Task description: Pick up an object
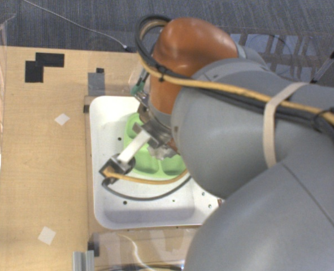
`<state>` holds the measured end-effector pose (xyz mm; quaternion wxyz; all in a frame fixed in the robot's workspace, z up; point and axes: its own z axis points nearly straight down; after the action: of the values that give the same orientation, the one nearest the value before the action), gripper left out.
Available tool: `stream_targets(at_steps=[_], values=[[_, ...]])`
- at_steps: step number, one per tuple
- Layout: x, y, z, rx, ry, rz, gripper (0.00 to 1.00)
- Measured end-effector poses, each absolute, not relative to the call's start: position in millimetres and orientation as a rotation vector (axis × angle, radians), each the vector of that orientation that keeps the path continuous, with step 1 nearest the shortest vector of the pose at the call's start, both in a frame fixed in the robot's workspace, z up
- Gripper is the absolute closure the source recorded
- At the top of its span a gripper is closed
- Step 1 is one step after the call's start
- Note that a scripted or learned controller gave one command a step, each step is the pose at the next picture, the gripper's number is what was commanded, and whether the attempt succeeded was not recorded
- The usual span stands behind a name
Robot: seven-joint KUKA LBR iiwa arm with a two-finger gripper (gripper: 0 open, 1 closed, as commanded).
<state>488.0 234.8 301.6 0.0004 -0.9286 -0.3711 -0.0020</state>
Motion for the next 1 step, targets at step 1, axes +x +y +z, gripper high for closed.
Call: stream_targets(at_steps=[1], values=[[486.3,234.2,226.4,-3.070,-0.672,0.004,1.00]])
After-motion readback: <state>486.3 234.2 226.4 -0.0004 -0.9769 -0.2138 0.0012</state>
